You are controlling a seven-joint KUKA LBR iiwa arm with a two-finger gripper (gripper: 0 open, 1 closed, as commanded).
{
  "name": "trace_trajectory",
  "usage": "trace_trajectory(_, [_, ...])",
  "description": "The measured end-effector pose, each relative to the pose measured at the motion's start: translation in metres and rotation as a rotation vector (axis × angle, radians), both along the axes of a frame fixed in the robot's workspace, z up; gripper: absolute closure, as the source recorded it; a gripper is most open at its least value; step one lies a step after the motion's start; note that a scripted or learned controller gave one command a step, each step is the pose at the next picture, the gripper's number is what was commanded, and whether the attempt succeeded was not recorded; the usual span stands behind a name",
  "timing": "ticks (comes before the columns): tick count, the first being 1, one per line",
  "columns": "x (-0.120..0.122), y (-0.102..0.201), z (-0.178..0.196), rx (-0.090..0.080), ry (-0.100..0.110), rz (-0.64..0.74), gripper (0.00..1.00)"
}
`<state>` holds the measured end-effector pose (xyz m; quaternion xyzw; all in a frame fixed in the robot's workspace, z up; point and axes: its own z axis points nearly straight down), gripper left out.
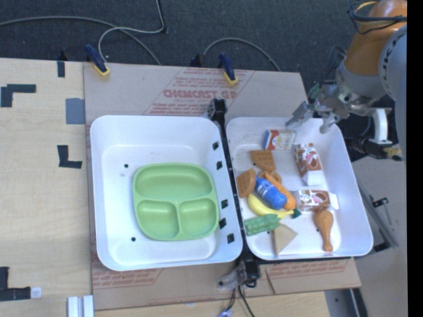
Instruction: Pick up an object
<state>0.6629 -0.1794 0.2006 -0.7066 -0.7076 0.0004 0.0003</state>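
Toy food heap [284,190] sits untouched in right bin [353,226], nearest the lens, with the pincer [310,117] spread and holding nothing above the bin's far rim, so I'd call this the approach step; next move needs a descent centred on one piece, perhaps the small carton [279,139].

L bin [106,177]: green divided plate [176,201] | 2 clamps [96,59] on cardboard [192,91] | cables [158,12]

The grey arm [390,58] carries an orange band above its wrist, ending in a metallic hand [312,119].
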Motion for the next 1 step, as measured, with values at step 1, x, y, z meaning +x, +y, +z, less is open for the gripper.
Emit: trace_trajectory(1, [0.0043, 0.0577, -0.1109, 0.0, 0.005, 0.0, 0.0])
